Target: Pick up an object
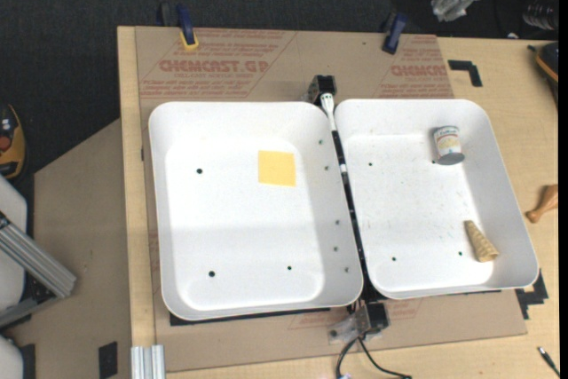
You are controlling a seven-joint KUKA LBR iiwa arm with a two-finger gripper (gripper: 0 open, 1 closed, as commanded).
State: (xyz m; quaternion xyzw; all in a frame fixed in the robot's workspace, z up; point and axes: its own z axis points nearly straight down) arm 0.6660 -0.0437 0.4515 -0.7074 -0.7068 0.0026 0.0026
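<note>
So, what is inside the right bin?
The right bin holds a small can on its side and a tan cone. Whatever lies beneath them is covered.

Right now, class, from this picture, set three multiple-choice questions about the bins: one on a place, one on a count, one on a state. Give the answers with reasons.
1. Where does the yellow square lie?
A. left bin
B. right bin
C. on the cardboard

2. How many things lie in the right bin?
A. none
B. two
C. four

3. How does the small can lie?
A. wedged between the bins
B. stacked on the yellow square
C. alone in the far part of the right bin

Answers:
1 A: the square sits on the floor of the left bin, towards its far side.
2 B: the can and a tan cone are all that lie there.
3 C: the can rests on the bin floor near the far right corner, apart from the cone.
</note>
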